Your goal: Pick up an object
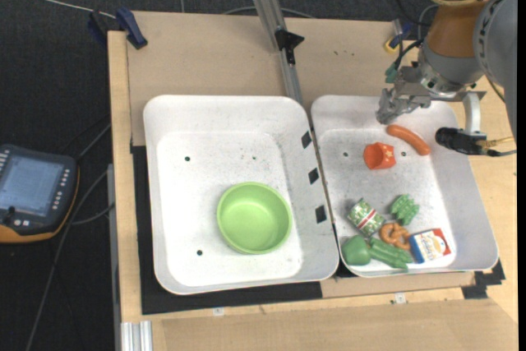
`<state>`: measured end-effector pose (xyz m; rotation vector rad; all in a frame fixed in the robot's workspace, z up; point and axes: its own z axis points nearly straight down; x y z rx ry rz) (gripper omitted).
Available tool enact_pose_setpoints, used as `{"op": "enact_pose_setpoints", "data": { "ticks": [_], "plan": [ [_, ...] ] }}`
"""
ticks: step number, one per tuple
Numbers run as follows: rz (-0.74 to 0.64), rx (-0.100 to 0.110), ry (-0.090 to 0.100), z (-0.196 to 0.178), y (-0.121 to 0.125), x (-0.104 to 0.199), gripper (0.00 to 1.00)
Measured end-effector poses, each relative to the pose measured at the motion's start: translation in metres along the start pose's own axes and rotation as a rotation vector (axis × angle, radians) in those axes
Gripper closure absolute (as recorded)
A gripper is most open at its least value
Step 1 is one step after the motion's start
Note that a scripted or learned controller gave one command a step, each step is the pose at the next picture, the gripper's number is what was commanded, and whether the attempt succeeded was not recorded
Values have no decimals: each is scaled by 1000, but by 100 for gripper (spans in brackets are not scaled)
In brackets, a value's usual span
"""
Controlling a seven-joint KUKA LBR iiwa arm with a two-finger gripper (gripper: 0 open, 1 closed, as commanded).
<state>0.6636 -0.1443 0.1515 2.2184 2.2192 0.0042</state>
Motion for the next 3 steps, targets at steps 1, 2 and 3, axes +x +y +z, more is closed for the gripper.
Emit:
{"op": "enact_pose_setpoints", "data": {
  "ticks": [1, 2, 3],
  "plan": [
    [0, -2, 0, -62, 0, 6, 100],
    [-1, 0, 0, -109, 7, 13, 100],
    [-3, 4, 2, -96, -12, 63, 100]
  ]
}}
